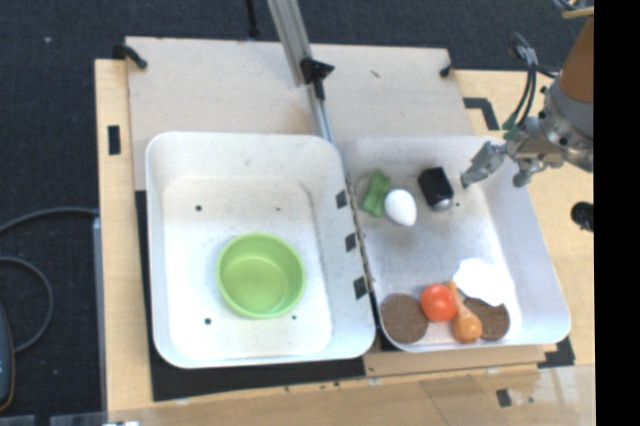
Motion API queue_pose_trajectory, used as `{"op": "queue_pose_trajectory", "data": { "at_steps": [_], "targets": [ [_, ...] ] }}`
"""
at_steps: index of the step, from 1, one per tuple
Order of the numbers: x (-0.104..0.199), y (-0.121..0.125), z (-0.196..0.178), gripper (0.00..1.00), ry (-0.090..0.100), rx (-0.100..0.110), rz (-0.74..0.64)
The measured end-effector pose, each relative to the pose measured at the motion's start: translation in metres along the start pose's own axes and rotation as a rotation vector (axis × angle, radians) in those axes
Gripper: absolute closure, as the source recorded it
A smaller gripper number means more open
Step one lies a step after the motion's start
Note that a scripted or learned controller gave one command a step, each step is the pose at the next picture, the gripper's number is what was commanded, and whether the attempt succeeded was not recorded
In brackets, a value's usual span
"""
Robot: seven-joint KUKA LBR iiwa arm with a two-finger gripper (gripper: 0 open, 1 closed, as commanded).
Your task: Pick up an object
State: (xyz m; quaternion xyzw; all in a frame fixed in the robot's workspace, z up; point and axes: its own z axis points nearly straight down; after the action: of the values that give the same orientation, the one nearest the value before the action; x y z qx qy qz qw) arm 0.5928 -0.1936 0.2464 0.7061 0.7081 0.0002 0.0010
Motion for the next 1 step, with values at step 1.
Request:
{"op": "queue_pose_trajectory", "data": {
  "at_steps": [1],
  "targets": [
    [0.0000,0.0000,0.0000,0.00,0.000,0.000,0.000]
  ]
}}
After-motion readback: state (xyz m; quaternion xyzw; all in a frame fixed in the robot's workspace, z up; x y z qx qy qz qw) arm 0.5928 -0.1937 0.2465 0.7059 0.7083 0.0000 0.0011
